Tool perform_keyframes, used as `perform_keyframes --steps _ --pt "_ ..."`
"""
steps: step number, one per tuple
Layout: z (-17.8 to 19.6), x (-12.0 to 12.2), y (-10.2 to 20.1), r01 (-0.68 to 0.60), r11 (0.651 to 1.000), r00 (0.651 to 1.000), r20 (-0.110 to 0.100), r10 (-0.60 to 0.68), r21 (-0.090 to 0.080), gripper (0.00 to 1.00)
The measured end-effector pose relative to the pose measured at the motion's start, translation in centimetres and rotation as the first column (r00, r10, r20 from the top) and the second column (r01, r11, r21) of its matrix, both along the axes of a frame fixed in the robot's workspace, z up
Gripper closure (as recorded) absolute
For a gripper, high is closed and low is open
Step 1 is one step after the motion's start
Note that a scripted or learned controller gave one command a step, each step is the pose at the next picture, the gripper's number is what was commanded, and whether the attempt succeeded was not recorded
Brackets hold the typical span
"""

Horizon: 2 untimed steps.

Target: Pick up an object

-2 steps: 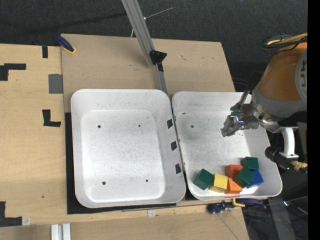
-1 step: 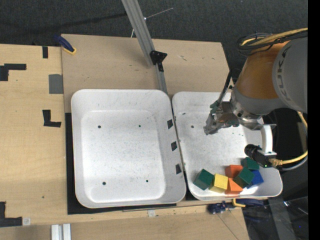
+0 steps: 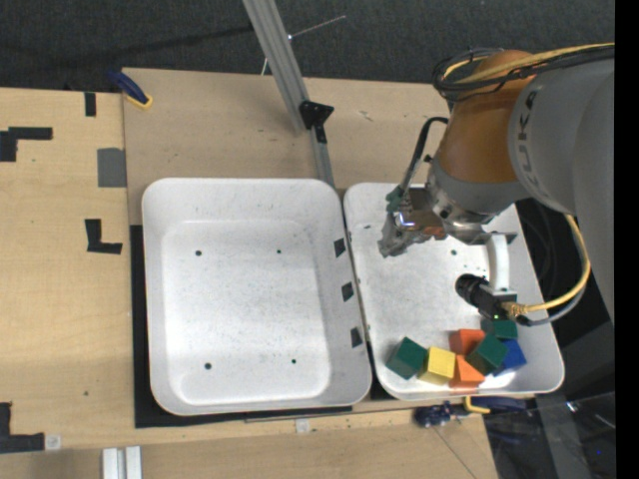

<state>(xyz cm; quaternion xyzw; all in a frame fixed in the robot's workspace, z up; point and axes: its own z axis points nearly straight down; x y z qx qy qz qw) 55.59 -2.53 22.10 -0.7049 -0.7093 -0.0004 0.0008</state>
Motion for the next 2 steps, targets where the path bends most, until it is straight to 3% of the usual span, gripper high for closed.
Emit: perform_keyframes --steps 2 --pt "-1.1 1.4 11.0 -0.001 1.0 1.0 -0.002 0.001 0.0 1.0"
